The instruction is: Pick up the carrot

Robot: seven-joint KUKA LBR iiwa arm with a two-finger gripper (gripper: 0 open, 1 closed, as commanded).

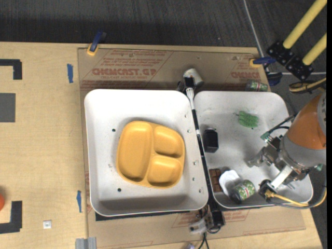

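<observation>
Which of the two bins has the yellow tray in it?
The left bin, with the yellow tray in its middle. The right bin, where the arm reaches, holds small items.

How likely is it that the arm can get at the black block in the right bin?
Probably yes: the gripper hangs over that bin, and the black block lies uncovered by its left wall, with bare floor between them.

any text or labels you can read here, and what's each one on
"CHEMCAST GP": large red print on the brown sheet, just behind the left bin.
Small red lines above that print: too blurred to read.
More red print on the same sheet behind the right bin: partly hidden, not readable.
Label on the green can in the right bin: too blurred to read.
</observation>
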